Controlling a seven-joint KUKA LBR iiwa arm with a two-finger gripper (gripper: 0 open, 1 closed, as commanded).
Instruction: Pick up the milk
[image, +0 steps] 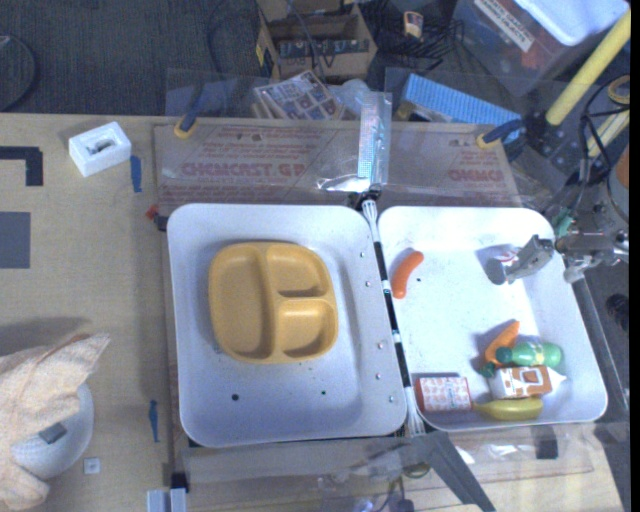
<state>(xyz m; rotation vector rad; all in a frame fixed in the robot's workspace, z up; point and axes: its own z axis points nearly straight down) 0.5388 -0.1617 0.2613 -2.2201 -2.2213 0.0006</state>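
Note:
The milk (522, 381) is a small white carton with orange print, lying near the front right corner of the right bin (440, 330). A yellow banana (510, 407) touches its front side and a green toy (536, 353) sits just behind it. My gripper (512, 264) hangs over the back right part of the same bin, well behind the milk and apart from it. Nothing shows between its tips.
An orange carrot (503, 337) lies by the green toy. A pink box (443, 393) sits left of the milk, and an orange sausage (405, 272) lies near the bin's left wall. A yellow divided plate (272, 301) sits in the left bin (200, 400).

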